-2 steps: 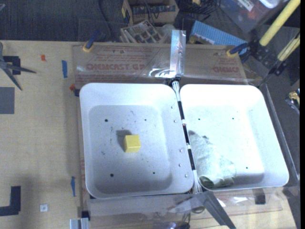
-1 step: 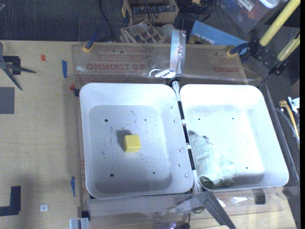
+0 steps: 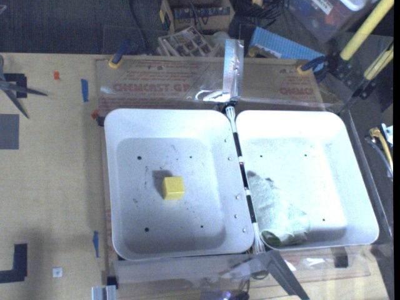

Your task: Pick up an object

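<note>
On the counter (image 3: pixel 50 167) stand two white bins, the left bin (image 3: pixel 119 130) holding one yellow block (image 3: pixel 173 187) near its middle, the right bin (image 3: pixel 312 127) holding one rolled grey cloth (image 3: pixel 278 214); the hand I cannot tell.

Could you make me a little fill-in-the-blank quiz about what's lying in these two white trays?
1. The small block lying in the left bin is coloured ____.
2. The rolled cloth lies in the ____ bin.
3. The cloth rests near that bin's ____ wall, the one it shares with the other bin.

Missing words: yellow; right; left
</note>
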Motion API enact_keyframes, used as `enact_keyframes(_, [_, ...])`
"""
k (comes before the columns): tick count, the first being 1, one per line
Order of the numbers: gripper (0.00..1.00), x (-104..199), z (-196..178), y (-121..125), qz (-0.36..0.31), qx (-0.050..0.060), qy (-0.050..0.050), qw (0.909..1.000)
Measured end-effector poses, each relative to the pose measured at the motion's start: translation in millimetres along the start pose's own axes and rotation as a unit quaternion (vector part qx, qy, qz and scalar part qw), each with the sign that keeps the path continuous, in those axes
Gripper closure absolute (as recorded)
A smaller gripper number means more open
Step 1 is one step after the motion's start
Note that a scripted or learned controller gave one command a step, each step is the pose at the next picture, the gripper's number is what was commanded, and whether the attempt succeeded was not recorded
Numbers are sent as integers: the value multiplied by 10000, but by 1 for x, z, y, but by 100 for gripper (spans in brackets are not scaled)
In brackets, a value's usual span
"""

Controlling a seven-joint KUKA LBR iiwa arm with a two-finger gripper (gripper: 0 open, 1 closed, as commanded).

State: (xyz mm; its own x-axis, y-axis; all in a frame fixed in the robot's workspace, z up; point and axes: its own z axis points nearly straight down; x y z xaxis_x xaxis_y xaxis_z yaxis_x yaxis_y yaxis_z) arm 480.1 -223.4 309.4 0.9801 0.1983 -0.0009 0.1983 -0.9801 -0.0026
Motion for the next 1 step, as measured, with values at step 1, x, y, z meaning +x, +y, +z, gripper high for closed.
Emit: enact_keyframes(1, [100, 0, -35, 0, -1649, -21, 4, 9863])
